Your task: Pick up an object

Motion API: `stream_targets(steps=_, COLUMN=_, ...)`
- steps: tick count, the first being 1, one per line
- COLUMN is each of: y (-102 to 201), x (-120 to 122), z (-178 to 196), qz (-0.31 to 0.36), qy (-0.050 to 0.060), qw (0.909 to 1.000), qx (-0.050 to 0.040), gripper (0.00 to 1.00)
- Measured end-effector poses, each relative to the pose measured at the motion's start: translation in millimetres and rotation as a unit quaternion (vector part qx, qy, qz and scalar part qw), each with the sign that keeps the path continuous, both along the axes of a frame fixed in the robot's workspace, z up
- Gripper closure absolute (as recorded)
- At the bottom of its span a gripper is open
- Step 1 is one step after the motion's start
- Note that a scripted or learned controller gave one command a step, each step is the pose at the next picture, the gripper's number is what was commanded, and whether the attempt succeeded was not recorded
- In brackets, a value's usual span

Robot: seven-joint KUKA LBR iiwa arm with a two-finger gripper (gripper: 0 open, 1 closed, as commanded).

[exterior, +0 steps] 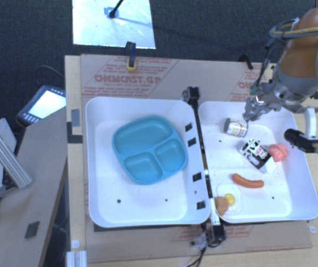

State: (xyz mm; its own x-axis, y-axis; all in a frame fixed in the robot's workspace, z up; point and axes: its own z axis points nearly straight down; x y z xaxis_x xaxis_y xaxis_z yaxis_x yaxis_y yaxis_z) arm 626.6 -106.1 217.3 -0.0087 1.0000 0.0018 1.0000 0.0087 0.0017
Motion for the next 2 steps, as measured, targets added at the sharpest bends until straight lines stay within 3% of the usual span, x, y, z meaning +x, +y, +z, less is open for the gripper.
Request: stream_targets(steps=2, y=110, x=-8, z=-7, qz=0.001, qy=0.001, qw=1.0000, qx=0.0004, gripper=1.00)
